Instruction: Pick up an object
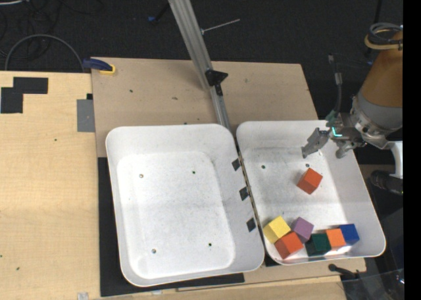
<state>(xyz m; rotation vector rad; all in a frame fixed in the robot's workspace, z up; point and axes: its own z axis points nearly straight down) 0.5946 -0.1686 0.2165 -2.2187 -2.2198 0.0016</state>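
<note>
Robotics lab, plywood bench (pixel 197 95), aluminium rail (pixel 191 29), cables (pixel 39 45)

The left white bin (pixel 174 200) serves as the landmark. Touching its right side is the right white bin (pixel 263 144), with three small black clips (pixel 243 193) along the seam. An aluminium rail (pixel 195 45) slants away from the bin's far right corner. A blue-and-yellow object, perhaps a clamp (pixel 99 65), lies well beyond its far left corner, on the wooden board (pixel 263 91).

arm (pixel 385 88) cut off at right edge, green block (pixel 318 244) partly hidden behind neighbouring blocks
</note>
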